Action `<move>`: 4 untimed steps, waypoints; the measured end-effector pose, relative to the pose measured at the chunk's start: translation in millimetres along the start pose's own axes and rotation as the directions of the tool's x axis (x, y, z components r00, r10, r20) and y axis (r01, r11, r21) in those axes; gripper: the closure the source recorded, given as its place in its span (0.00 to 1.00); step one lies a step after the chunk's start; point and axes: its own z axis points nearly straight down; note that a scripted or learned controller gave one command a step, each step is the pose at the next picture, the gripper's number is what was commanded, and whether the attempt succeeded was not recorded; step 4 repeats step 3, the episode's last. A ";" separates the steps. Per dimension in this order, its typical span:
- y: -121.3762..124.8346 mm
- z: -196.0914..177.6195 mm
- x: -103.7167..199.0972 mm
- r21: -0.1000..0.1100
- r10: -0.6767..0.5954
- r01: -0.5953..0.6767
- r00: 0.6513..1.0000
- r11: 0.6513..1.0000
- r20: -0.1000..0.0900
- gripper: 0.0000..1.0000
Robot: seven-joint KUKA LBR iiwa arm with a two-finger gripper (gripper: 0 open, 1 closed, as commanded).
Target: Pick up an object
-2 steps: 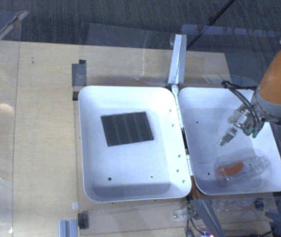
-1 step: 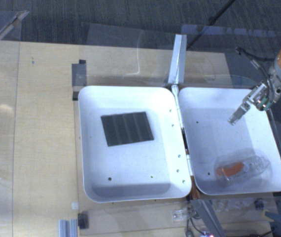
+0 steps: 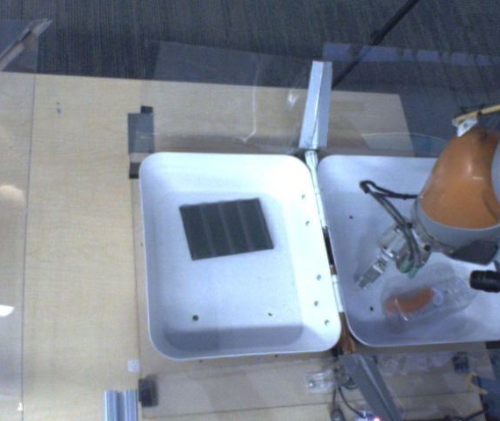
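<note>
Approach step — claw (image 3: 389, 261) low in right bin (image 3: 355, 191), finger state impossible to tell. Orange object (image 3: 410, 302) just near of it, ungrasped. Next: centre over it, descend, close.

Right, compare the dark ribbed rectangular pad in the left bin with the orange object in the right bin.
The dark ribbed rectangular pad is large, flat and charcoal grey; the small orange object is far smaller, rounded and bright. The pad lies in the open, far from the arm, slightly skewed in the left white bin; the orange object lies just below the tool in the right white bin, seemingly beside something clear. Both rest on a bin floor, ungrasped.
</note>
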 end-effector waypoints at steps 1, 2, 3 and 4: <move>36.1 -141.2 48.6 -0.002 -0.219 0.219 0.976 0.976 0.004 0.00; -7.1 -69.4 49.8 0.002 0.120 -0.120 0.993 0.993 -0.001 0.00; 11.5 5.5 -9.8 -0.005 0.443 -0.443 0.896 0.896 0.004 0.00; 11.5 5.5 -9.8 -0.005 0.443 -0.443 0.896 0.896 0.004 0.00</move>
